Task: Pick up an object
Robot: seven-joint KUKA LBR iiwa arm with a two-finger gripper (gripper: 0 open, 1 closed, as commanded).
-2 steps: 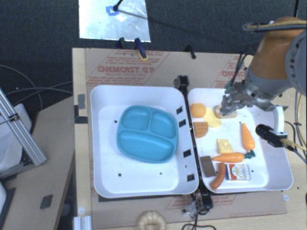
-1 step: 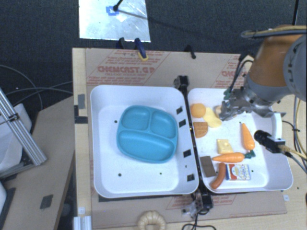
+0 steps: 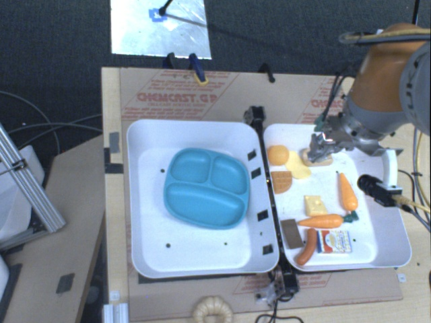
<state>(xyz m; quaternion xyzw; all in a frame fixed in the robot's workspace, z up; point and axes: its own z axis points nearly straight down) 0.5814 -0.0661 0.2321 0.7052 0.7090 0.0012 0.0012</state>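
Note:
My gripper [image 3: 318, 145] hangs low over the far part of the right bin [image 3: 390, 244], right above a tan bread-like piece [image 3: 316, 158]. Whether it touches that piece I cannot tell. Left of it lie an orange ball [image 3: 277, 155], a brown toast slice [image 3: 281, 181] and a pale yellow slice [image 3: 300, 172]. Further forward are a cheese cube [image 3: 314, 204], an upright-lying carrot [image 3: 347, 191], a second carrot [image 3: 323, 221] lying crosswise, a brown block [image 3: 291, 233], a sausage [image 3: 306, 251] and a small printed packet [image 3: 335, 241].
The left bin [image 3: 145, 247] holds a blue compartment plate [image 3: 207, 187]. A black divider [image 3: 266, 194] runs between the two bins. Behind the bench lies a shiny square sheet [image 3: 160, 19]. A metal frame [image 3: 23, 187] stands at the left.

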